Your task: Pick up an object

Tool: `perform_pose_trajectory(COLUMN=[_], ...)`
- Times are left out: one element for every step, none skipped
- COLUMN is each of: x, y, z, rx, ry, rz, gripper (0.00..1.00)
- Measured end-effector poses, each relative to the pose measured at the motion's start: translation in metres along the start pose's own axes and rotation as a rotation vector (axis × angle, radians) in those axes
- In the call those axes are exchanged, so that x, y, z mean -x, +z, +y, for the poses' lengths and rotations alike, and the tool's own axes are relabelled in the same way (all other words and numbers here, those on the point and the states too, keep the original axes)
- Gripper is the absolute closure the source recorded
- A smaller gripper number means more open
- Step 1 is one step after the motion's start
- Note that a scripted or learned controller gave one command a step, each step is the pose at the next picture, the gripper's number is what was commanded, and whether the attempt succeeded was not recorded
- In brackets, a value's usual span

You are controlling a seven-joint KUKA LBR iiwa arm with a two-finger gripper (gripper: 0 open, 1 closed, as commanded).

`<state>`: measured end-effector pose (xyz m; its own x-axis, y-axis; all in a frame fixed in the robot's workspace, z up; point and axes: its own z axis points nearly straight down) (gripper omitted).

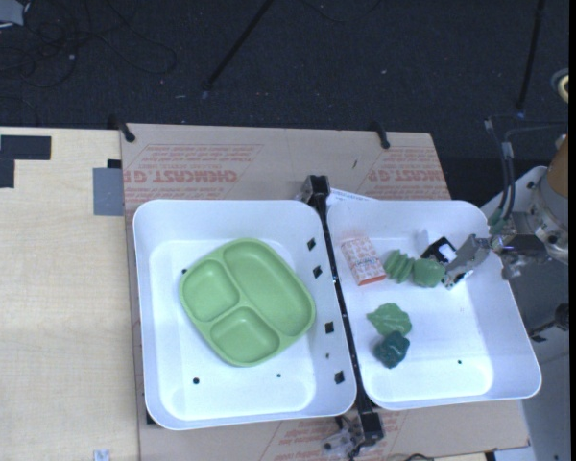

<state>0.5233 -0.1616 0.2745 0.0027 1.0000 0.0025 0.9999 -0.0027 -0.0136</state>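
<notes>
Claw (451, 267) beside green toy (415, 268), grip state unclear, orange-printed packet (363, 259) illegible

Both white bins (158, 257) look like smooth plastic with a soft shine. The green divided plate (247, 301) in the left bin is matt plastic. Under the bins lies a brown cardboard sheet (221, 166), dull, with red print. The counter (48, 296) beside it has a pale wood look. The small orange-patterned packet (362, 259) seems to be paper or card.
</notes>
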Motion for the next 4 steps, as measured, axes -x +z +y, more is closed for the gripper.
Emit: perform_pose_trajectory(x=[0.0,0.005,-0.003,-0.008], y=[-0.006,0.042,0.089,0.151], z=[0.002,0.009,0.01,0.013], rx=[0.011,0.006,0.007,0.007], ry=[-0.003,-0.002,-0.001,-0.001], rz=[-0.002,-0.001,0.0,0.0], gripper=[0.0,0.0,0.0,0.0])
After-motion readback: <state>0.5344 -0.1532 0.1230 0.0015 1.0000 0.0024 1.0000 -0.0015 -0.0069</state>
